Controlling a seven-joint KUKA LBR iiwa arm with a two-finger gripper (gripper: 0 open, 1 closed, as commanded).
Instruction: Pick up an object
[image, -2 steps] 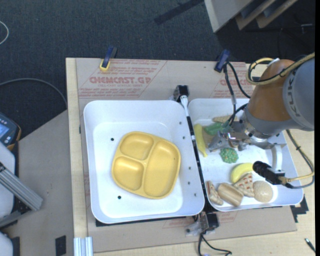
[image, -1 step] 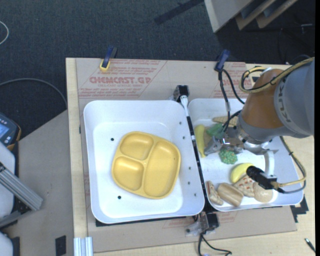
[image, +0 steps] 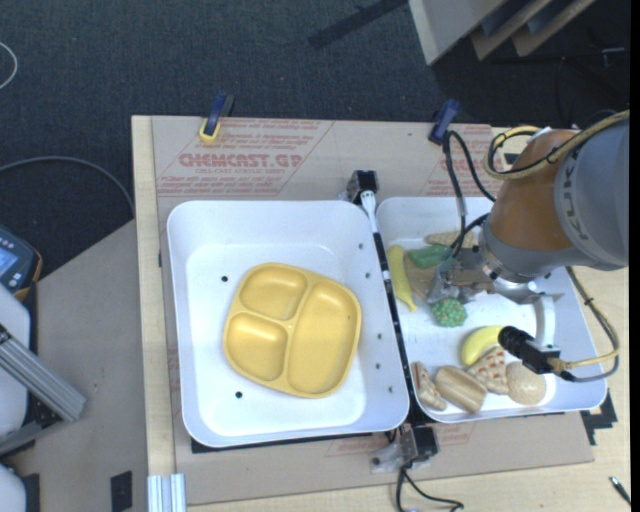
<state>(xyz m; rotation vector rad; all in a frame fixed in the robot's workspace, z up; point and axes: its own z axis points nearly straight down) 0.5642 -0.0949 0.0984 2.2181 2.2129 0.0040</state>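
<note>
My gripper (image: 444, 288) reaches down into the right bin (image: 590, 330) from the right, under the grey and orange arm. Its tip hangs just above a small green broccoli piece (image: 450, 313). A yellow banana-like piece (image: 400, 276) lies along the bin's left wall, and a green leafy piece (image: 428, 256) sits just behind the gripper. Near the front lie a yellow lemon-like piece (image: 480, 345), a pizza slice (image: 493, 370), a brown bread roll (image: 461, 388) and a pale round piece (image: 526, 384). The arm hides part of the bin's back.
The left bin (image: 200, 300) holds a yellow divided plate (image: 292, 328). A black clamp (image: 362, 184) sits where the two bins meet at the back. Cardboard (image: 250, 155) covers the bench around the bins.
</note>
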